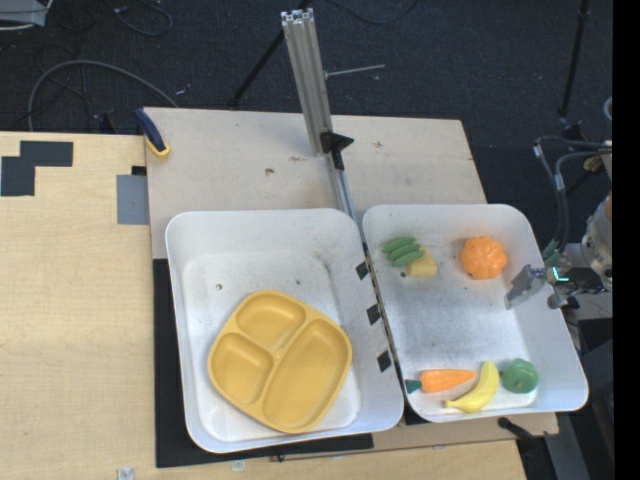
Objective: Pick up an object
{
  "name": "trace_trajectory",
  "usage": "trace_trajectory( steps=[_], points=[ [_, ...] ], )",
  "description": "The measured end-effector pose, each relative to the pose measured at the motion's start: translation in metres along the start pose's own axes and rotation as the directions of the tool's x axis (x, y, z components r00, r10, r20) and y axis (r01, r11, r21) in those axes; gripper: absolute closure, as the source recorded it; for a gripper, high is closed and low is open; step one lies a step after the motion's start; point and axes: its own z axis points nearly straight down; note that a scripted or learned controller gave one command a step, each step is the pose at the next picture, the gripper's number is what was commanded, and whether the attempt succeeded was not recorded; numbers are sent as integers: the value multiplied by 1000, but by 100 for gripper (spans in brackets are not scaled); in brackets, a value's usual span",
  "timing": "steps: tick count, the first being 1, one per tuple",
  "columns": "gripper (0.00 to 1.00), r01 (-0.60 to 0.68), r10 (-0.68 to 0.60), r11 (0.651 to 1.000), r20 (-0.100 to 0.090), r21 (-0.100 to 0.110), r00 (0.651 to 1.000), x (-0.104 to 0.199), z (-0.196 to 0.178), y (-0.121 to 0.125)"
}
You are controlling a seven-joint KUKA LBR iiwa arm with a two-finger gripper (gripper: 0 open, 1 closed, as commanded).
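The tool (535, 283) is hovering at the frame's right edge beside the orange toy (483, 257), likely approaching; I cannot tell its state.

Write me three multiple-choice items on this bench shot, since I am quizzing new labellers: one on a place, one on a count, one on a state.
1. Where does the yellow tray lie?
A. in the left bin
B. in the right bin
C. on the bare bench

2. How many compartments does the tray have?
A. two
B. three
C. five

3. How does the orange stand to the tool?
A. clamped in it
B. lying free in the bin, left of it
C. lifted above the bin

Answers:
1 A, the tray rests on the left bin's floor.
2 B, its ridges split it into three wells.
3 B, the orange lies on the bin floor, with a gap to the tool at the bin's right rim.
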Motion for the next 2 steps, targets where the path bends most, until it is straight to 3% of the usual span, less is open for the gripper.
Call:
trace_trajectory(
  steps=[1, 2],
  points=[
    [0, 0, 0, 1000, 0, -2, 1000, 0, -1, 0],
    [0, 0, 0, 1000, -1, 2, 1000, 3, 46, -7]
  ],
)
